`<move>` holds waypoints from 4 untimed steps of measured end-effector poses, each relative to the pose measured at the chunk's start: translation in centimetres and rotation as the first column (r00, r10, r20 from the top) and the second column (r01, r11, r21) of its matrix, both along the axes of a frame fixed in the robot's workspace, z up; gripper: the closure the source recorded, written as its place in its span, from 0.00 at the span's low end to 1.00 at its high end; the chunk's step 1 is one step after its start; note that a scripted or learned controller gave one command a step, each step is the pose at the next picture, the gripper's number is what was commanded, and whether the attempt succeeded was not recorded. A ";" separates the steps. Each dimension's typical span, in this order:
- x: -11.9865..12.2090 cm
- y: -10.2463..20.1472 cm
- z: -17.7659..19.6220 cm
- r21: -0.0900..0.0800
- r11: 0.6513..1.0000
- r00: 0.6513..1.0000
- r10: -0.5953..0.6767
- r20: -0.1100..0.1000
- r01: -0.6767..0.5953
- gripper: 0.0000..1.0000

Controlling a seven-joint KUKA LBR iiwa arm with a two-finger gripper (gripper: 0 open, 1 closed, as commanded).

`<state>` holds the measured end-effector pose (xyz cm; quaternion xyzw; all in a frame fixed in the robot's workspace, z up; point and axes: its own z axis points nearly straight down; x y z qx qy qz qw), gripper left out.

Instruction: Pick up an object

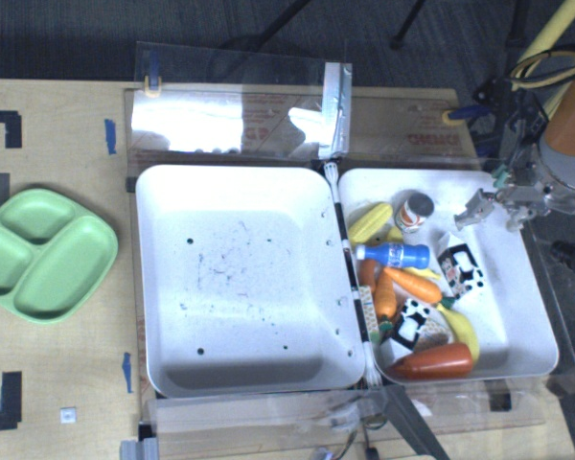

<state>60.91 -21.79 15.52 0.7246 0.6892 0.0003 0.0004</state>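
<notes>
My gripper (492,211) hangs over the far right part of the right bin (517,286), open with nothing between its fingers. The objects lie to its left and below it: a small can (415,208), a yellow corn-like piece (368,222), a blue bottle (396,255), an orange carrot (414,282), a black-and-white patterned item (461,267), a second patterned item (415,320), a banana (462,331) and a red sausage-shaped item (432,360). The gripper touches none of them.
The left bin (172,199) adjoins the right one along a central divider (350,266). A green sectioned plate (44,253) sits on the bench at far left. A clear plastic panel (240,113) stands behind the bins. Cables and arm hardware (556,113) crowd the right edge.
</notes>
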 end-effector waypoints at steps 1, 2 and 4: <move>-0.6 1.4 -5.9 0.008 1.000 1.000 -0.024 0.002 0.024 0.00; -3.9 5.4 -6.9 0.001 0.981 0.981 -0.195 0.002 0.195 0.00; -0.9 0.5 1.2 0.000 0.892 0.892 -0.452 0.000 0.452 0.00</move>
